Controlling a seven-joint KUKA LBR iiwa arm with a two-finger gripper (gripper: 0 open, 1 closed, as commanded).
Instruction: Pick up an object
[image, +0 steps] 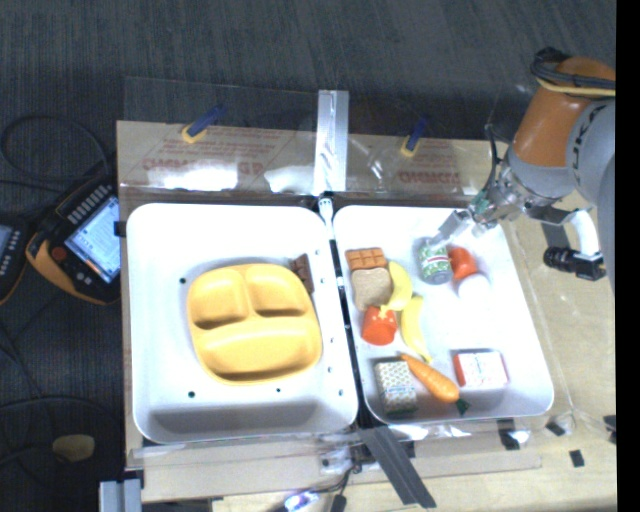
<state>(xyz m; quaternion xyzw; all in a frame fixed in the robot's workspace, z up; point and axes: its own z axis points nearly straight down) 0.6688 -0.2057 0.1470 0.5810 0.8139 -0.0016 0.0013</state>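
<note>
My gripper (452, 230) reaches down into the far part of the right bin (530, 330), just above and to the right of a small can with a green label (435, 262). It sits very close to the can's top, and I cannot tell whether it touches it. A red bottle with a white end (465, 270) lies right beside the can. Further left in that bin are a brown wafer block (366, 258), a bread slice (371, 288), a banana (406, 306) and a red round fruit (379, 325).
Near the right bin's front lie a carrot (432, 377), a white-and-red box (478, 368) and a chequered packet (395, 381). The left bin (160, 250) holds a yellow divided plate (255, 318), with a small brown piece (302, 268) by its right wall.
</note>
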